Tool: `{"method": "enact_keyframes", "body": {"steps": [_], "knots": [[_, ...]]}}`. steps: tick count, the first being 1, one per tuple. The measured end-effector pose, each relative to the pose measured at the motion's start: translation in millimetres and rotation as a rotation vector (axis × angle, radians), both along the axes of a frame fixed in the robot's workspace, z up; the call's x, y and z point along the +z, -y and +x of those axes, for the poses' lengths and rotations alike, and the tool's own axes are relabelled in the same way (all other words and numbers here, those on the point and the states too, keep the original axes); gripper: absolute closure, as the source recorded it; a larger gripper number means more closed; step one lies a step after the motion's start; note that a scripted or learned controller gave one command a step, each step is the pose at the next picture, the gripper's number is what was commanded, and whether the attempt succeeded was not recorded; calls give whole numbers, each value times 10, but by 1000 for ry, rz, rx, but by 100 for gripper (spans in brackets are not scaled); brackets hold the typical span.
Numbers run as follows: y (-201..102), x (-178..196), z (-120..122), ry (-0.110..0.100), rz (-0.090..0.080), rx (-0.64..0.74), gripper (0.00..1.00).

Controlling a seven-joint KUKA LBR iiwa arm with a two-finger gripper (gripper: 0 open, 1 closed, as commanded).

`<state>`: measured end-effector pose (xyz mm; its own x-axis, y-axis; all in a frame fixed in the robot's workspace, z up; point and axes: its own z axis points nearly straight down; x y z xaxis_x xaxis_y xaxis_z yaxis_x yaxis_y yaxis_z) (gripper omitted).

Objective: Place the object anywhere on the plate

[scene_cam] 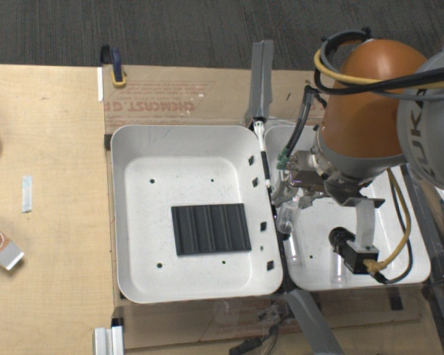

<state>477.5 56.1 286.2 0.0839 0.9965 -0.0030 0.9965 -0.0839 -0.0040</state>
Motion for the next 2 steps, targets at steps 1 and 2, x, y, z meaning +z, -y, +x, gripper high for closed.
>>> {"method": "enact_keyframes", "body": {"steps": [1, 2], "knots": [[-687, -21, 4, 0, 3, 693, 100], [-790, -249, 0, -2, 4, 796, 100]]}}
